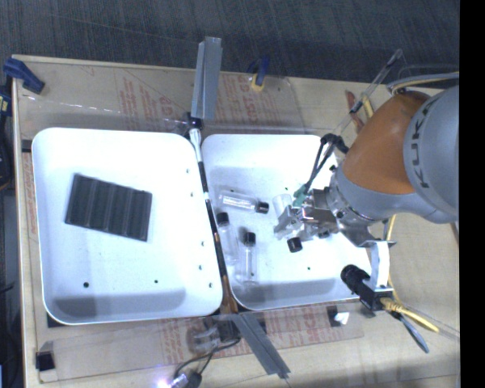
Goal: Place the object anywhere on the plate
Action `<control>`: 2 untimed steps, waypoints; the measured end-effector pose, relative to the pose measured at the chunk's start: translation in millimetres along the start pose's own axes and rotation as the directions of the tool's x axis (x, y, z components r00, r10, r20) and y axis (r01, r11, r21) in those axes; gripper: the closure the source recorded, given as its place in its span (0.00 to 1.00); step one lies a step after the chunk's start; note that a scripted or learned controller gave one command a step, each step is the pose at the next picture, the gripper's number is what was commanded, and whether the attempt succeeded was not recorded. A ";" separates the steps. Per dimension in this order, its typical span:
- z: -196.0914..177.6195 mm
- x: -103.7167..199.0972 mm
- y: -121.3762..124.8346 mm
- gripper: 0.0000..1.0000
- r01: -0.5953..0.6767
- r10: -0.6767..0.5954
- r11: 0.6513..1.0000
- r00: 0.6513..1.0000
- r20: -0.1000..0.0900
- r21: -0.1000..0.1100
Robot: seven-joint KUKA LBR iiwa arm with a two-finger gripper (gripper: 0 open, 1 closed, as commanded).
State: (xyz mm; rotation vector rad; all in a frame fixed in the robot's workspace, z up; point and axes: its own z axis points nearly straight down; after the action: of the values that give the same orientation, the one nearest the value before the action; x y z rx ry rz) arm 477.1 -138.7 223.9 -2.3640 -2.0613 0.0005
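Note:
A dark ridged plate lies flat in the left bin. In the right bin, several small clear vials with black caps are scattered: one lies near the middle, another stands closer to the front, and a small black piece rests by the bin's left wall. My gripper hangs over the right half of the right bin. A small black cap-like thing sits right below it, and I cannot tell whether it is held.
The two bins meet at a central divider. A grey metal bar stands behind them. The arm's orange band reaches in over the right bin's right edge.

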 end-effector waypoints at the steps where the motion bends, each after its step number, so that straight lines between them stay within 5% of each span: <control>1: 22.9 104.4 -9.5 1.00 -0.142 0.142 0.990 0.990 0.001 0.001; 2: 34.0 187.6 -27.2 1.00 -0.137 0.137 0.991 0.991 0.003 0.003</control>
State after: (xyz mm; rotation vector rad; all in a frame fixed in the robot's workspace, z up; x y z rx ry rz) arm 475.6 51.0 190.6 -2.5001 -1.8939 0.0077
